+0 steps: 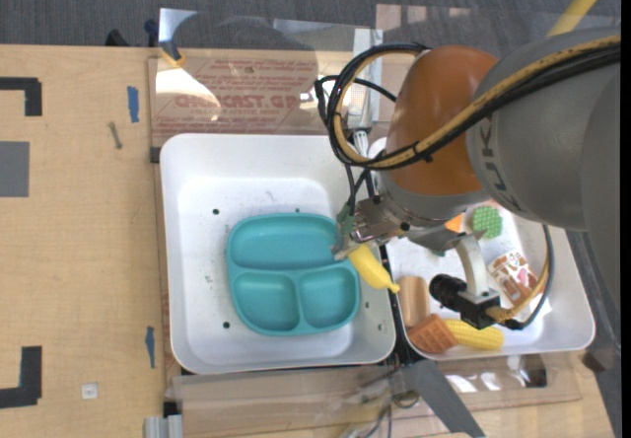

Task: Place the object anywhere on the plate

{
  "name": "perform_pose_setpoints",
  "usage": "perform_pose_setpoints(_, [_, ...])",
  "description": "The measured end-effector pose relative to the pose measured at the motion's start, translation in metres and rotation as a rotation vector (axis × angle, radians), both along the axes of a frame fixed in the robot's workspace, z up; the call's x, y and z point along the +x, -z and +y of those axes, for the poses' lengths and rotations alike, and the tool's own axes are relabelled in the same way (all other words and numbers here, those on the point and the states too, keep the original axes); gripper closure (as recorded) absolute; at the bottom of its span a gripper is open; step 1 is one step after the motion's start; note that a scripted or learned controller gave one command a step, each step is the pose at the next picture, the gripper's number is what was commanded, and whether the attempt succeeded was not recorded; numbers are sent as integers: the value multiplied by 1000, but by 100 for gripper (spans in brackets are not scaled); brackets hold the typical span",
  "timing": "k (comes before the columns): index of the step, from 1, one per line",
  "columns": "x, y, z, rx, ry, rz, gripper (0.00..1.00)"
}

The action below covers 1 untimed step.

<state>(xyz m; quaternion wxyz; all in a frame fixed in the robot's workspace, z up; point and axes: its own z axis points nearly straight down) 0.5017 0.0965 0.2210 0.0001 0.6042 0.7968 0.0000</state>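
A teal divided plate (pixel 291 271) looks like smooth, slightly glossy plastic. The two white bins (pixel 187 229) have a smooth plastic sheen with faint scuffs. The desk (pixel 69 229) is matt, pale wood-like board. The arm's orange band (pixel 439 120) is glossy; its grey casing appears smooth. A yellow banana (pixel 372 266) looks like shiny plastic.

Yellow banana (pixel 373 267) tilted over the right rim of teal three-compartment plate (pixel 292 271), left bin.

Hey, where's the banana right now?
The banana sits just below the gripper, over the right rim of the teal plate in the left bin, close to the wall between the two bins.
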Motion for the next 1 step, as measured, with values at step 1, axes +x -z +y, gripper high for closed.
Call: perform_pose_setpoints(1, [0, -1, -1, -1, 2, -1, 0])
